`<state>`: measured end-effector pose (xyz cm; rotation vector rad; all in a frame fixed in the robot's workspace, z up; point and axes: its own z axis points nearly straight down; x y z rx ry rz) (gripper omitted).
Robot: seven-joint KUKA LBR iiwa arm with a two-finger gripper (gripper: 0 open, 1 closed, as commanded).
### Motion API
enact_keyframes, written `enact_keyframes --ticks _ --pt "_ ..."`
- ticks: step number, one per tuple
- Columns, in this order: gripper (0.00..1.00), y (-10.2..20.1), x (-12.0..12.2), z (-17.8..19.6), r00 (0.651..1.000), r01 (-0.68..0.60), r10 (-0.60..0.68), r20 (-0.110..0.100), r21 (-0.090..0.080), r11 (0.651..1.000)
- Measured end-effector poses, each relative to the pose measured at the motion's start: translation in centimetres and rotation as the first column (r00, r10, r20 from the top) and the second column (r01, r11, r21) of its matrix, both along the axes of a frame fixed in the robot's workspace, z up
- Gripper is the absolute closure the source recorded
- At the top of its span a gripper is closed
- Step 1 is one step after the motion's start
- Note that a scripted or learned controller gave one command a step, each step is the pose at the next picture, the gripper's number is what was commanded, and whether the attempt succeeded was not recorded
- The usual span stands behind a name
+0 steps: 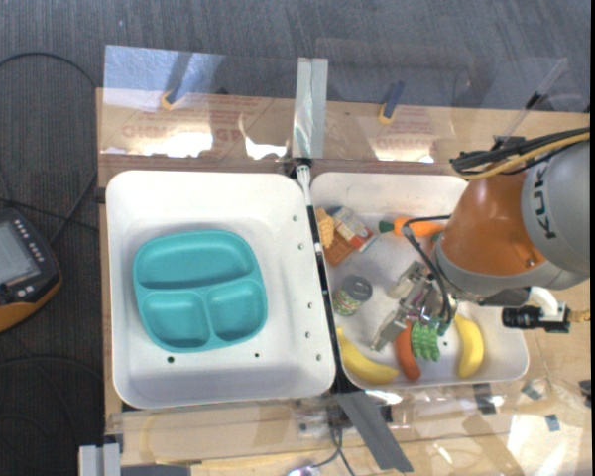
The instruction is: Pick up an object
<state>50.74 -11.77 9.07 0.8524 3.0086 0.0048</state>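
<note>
1. Left bin (pixel 119 266) has just a teal divided tray (pixel 200 288) sitting untouched.
2. Right bin (pixel 506 365) has the clutter: bananas (pixel 365 365), carrot (pixel 407 355), a small can (pixel 355 291).
3. Claw (pixel 416 310) is down among them; can't tell its state, so no pickup yet, I'd say.

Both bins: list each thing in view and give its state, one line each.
Teal tray: flat in the left bin, its compartments bare.
Bananas: two, lying loose in the right bin.
Carrot: lying in the right bin, green top beside the end effector.
Small can: lying in the right bin.
End effector: low in the right bin among the items; grip unclear.
</note>
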Motion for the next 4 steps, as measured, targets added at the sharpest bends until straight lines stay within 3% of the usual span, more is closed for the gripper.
enact_keyframes --ticks 1,2,3,4 --pt "0.00 4.6 12.9 9.4 0.989 0.147 -0.147 -0.012 -0.002 0.989" --pt "0.00 0.4 12.1 0.3 0.998 0.061 -0.061 -0.013 -0.001 0.998" --pt "0.00 -5.5 6.4 0.0 0.992 0.124 -0.124 -0.004 -0.003 0.992" --pt "0.00 -3.7 -1.9 0.0 0.984 0.180 -0.180 0.001 -0.001 0.984"
